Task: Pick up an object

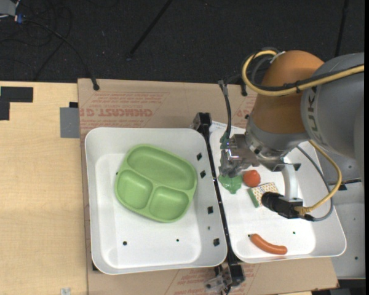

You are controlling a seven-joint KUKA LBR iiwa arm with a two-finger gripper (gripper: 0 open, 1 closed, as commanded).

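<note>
Reaching in from the right, the arm [307, 103] bends down into the right bin [320, 241]. Its gripper [229, 165] sits just above a green object [230, 184] by the bin's left wall, but I cannot tell if it holds anything.

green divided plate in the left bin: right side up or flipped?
Right side up. The green plate lies flat in the left bin with its three compartments facing up, nothing in them.

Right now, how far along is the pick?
Done: the arm has reached the right bin, and the gripper is low over the green object. In hand: nothing visibly held. Left: grasp and lift; the orange ball and sausage lie untouched.
</note>
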